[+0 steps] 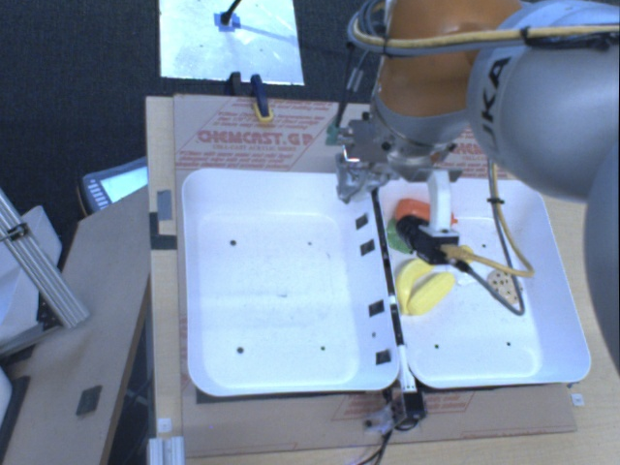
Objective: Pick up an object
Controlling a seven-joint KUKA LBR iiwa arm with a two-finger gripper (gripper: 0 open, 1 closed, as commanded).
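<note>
The gripper (351,184) hangs over the right bin's (504,356) far-left corner, at its seam with the left bin (271,289). Whether it is open or closed cannot be told. A yellow fruit (426,291), a green piece (397,232) and an orange piece (412,206) crowd the right bin's left half, partly hidden under the arm (523,76). A speckled spoon (502,285) lies nearer its middle.

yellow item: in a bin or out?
In. The yellow item lies on the floor of the right bin, beside the middle divider, near a green item and an orange item.
</note>
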